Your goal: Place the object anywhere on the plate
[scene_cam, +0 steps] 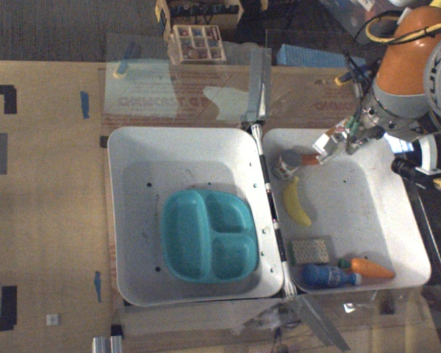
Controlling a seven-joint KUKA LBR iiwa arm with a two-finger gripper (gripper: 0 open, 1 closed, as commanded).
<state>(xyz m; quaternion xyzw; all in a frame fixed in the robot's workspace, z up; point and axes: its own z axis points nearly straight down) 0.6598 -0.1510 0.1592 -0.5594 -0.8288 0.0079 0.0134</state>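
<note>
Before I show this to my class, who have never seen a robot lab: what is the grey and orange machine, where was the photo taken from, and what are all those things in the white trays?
The machine is a grey robot arm with an orange band, reaching in from the right. Its two-finger gripper hangs over the top of the right shallow white bin; I cannot tell whether it holds anything. The single camera is fixed above the bench and looks down at a slant. The left white bin holds a teal plastic plate with three compartments. The right bin holds a yellow banana, a small grey round object with an orange-red end near the gripper, a grey speckled square pad, a blue bottle and an orange carrot.
</note>
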